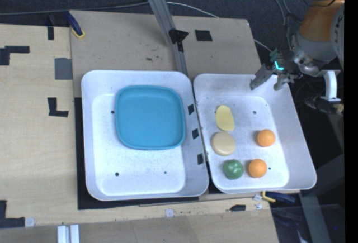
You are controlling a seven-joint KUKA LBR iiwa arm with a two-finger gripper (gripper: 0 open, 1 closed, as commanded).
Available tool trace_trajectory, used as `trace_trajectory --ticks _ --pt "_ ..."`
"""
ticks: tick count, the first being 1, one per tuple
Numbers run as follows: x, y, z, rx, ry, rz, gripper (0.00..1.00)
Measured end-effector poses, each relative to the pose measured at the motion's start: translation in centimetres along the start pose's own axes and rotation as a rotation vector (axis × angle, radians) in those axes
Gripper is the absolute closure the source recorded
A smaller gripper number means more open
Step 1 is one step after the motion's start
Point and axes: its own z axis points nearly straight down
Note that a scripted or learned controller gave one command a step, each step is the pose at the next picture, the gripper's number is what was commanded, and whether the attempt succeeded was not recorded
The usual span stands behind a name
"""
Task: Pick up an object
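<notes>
gripper (269, 81): my view has the jaws spread apart, nothing between them
position: hanging over the right bin (291, 124), top edge
nearest: yellow piece (225, 118), well apart

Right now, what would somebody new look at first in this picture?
Probably the big blue plate lying in the left bin. Next, the food in the right bin: two oranges, a green ball, a yellow piece and a tan one. The gripper hangs open over that bin's far edge.
</notes>
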Motion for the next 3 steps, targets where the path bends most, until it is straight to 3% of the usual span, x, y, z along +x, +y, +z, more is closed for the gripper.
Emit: trace_trajectory --ticks 1,3 --pt "0.0 0.0 0.0 0.0 0.0 0.0 0.0" --pt "1.4 -0.3 9.7 0.005 0.001 -0.001 0.0"
